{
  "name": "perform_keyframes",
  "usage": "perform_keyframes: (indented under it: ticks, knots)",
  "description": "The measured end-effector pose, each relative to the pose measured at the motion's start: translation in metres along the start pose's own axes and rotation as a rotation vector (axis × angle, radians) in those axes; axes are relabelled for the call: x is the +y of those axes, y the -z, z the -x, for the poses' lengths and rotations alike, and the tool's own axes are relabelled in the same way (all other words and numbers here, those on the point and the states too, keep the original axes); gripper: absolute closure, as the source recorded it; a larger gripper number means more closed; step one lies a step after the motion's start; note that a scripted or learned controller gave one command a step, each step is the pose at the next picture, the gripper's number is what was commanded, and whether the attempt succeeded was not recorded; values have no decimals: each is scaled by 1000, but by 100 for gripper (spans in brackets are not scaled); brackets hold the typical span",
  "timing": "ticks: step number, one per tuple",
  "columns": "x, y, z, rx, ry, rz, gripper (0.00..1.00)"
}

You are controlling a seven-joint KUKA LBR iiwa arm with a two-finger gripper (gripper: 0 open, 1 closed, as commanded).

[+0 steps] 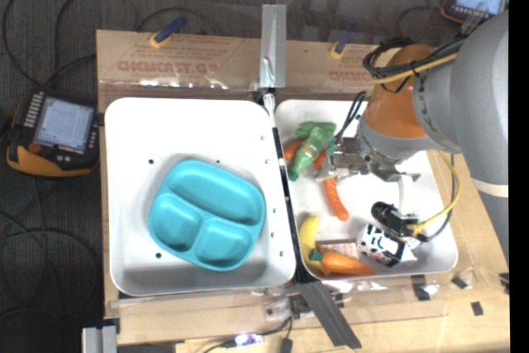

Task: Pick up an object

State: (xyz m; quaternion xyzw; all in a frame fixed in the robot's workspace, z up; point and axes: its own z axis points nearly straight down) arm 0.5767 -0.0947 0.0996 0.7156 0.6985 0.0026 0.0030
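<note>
The carrot point(335, 199), a small orange one, lies loose near the middle of the right bin point(440, 211), just below the gripper point(340, 162), and from where I stand it looks like the likeliest thing to be picked, though the task names nothing in particular. The rest of the clutter sits where it seems to have tumbled: a green bottle point(307, 148) against the wall between the bins, with something red-orange tucked beside it, a banana point(308, 234) and a bigger carrot point(347, 264) down in the near corner, and a black-and-white toy point(381, 242) beside them. The left bin point(132, 128) holds a blue divided tray point(207, 213), flat and well apart from all this. The arm point(463, 87) leans in over the right bin with its wrist low. Whether the pincer is spread or clenched I cannot tell, the wrist body covers it; nothing visibly sits in its grip.
</note>
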Motion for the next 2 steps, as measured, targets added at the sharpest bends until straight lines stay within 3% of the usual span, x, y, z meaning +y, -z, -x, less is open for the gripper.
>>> perform_keyframes:
  ticks: [1,2]
  knots:
    - [53,83,-56,1,148,-10,100]
    - [71,138,-48,-2,108,-9,100]
